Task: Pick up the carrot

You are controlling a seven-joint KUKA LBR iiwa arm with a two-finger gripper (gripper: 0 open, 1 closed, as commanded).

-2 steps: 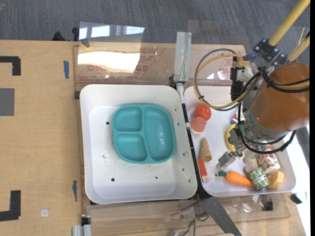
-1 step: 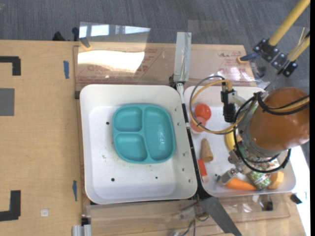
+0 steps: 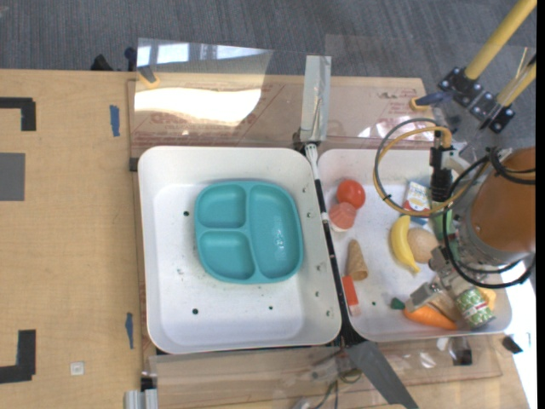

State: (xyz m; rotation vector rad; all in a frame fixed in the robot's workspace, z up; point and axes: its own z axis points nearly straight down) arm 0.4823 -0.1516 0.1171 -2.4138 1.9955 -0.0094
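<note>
The carrot (image 3: 433, 317), orange with a small green top at its left end, lies near the front edge of the right bin (image 3: 375, 322). My gripper (image 3: 425, 294) hangs directly over it, low and close to its upper side, reaching in under the arm's orange band (image 3: 507, 216). I cannot make out whether it touches the carrot. The arm hides part of the bin's right side.
A green can (image 3: 475, 307) lies right of the carrot. Behind are a banana (image 3: 402, 244), a beige egg-like piece (image 3: 421, 244), a cone (image 3: 357, 260), a tomato (image 3: 350, 192), a pink cup (image 3: 342, 216) and a small carton (image 3: 416, 196). The left bin holds a teal divided plate (image 3: 249, 231).
</note>
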